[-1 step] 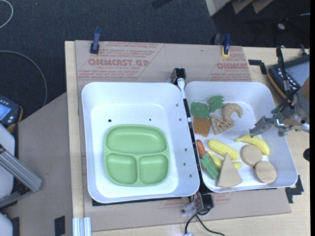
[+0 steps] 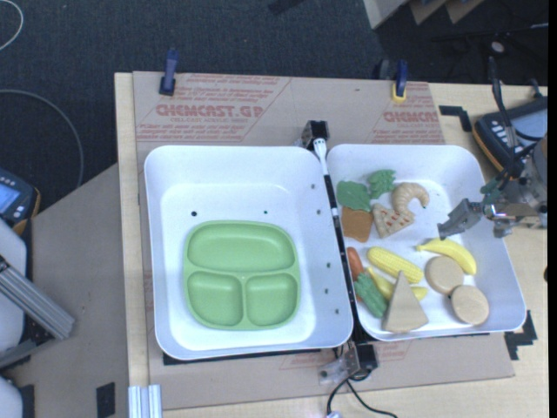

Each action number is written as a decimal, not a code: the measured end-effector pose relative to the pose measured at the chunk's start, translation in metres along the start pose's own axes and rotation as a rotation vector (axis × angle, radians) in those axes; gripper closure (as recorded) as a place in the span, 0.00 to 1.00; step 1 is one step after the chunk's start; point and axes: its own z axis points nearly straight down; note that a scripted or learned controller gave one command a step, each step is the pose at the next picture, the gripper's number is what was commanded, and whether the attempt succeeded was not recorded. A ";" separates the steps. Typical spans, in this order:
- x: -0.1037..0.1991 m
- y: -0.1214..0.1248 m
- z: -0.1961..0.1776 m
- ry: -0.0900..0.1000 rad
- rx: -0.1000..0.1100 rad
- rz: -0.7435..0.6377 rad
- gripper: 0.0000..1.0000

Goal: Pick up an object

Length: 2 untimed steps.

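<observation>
We see the end effector [image 2: 454, 223] low over the right bin [image 2: 500, 259], just far of the banana [image 2: 451, 252]; we cannot tell its state. Food is packed tight there, so a descent may clip the banana or nudge the neighbouring round cookies [image 2: 456, 289].

Only readable thing here is the red print on the brown board [image 2: 261, 103] under the bins: "CHEMCAST G P" behind the left bin, and the same "CHEMCAST" logo partly visible at the back right. The smaller lines underneath are too blurry.
</observation>
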 end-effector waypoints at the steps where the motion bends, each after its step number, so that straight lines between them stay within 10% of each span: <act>1: 0.045 0.001 -0.055 -0.001 0.001 0.000 0.00; 2: 0.108 0.002 -0.131 0.000 -0.001 -0.001 0.00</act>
